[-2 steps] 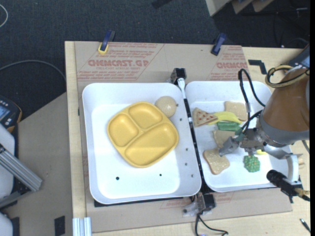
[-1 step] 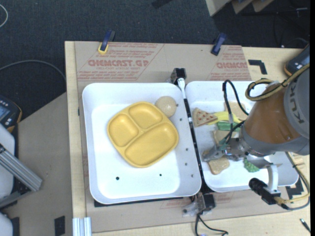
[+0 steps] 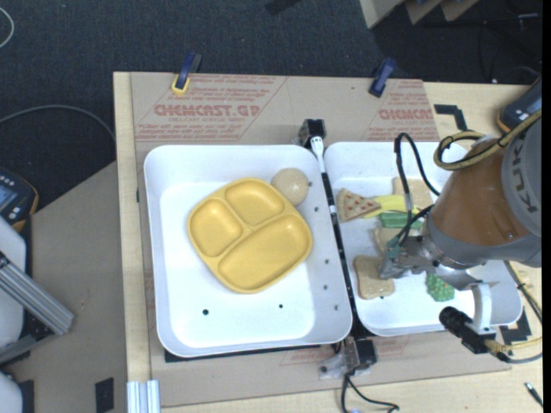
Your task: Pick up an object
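The arm reaches in from the right, and my gripper [image 3: 392, 269] hangs low over the right bin [image 3: 413, 321], just above a tan bread-like piece [image 3: 370, 280]. Other toy foods lie in that bin: a pizza slice [image 3: 355, 205], a yellow banana-like piece [image 3: 392, 203], a green piece [image 3: 393, 220] and a small green broccoli-like piece [image 3: 441, 289] partly under the arm. In the left bin [image 3: 172, 256] sits a yellow divided plate [image 3: 250, 233] with a beige ball [image 3: 291, 184] at its upper right edge.
A black divider [image 3: 331, 222] runs between the two bins. Black cables [image 3: 413, 166] loop from the arm over the right bin's back. Blue and yellow clamps [image 3: 183, 74] hold the cardboard at the bench's far edge.
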Motion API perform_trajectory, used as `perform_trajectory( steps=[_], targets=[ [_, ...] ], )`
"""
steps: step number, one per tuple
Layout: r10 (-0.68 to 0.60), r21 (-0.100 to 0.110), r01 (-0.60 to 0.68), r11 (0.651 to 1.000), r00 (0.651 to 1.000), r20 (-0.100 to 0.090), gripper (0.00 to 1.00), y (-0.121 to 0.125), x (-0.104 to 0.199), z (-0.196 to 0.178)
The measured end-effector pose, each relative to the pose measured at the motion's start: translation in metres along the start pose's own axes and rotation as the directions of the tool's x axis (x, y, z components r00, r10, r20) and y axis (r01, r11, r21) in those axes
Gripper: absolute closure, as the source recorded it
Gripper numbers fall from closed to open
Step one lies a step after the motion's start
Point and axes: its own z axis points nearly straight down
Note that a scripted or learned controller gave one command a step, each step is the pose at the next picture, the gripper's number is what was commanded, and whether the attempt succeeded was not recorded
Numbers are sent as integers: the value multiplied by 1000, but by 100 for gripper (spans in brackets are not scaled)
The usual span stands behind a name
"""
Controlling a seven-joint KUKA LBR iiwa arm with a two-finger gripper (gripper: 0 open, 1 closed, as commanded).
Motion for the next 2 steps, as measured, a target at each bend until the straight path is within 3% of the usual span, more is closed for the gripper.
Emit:
perform_trajectory(
  steps=[1,2],
  targets=[
    [-15,0,15,1000,1000,-4,100,3,104,-91],
    [-3,-5,3,1000,1000,0,100,1,92,-210]
  ],
)
